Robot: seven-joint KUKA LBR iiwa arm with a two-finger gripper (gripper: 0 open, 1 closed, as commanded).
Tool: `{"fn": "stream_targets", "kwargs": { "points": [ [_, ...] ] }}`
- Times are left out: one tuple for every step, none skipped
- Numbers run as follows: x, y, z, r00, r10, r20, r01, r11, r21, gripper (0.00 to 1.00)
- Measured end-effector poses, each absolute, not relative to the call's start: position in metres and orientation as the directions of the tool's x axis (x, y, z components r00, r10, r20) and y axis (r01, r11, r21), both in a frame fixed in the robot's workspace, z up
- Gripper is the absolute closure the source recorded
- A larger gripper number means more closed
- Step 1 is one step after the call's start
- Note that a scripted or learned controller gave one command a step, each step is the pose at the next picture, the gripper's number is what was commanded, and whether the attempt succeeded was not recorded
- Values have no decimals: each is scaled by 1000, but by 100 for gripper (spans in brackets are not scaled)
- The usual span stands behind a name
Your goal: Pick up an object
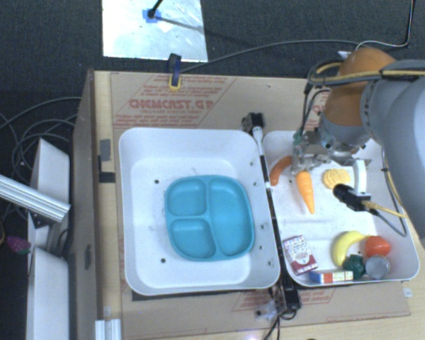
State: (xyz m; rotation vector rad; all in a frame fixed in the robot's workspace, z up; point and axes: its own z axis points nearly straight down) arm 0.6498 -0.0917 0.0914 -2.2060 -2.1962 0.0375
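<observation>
Fingers (302,163), state unclear, hang over the right bin (411,261) by a carrot (305,190); left bin (138,190) holds a blue tray (209,216).

A large, smooth grey arm link (405,119) is seen, rounded and cylindrical. Above the wrist an orange band (354,83) is fitted (glossy and bulbous). Thin cables (319,73), yellow and dark, are looped beside the band. The end effector (302,160) is built of grey metal parts, with a small white piece alongside.
</observation>
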Motion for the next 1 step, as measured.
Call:
{"fn": "stream_targets", "kwargs": {
  "points": [
    [583,-76,185,-2,1000,0,1000,2,3,100]
  ]
}}
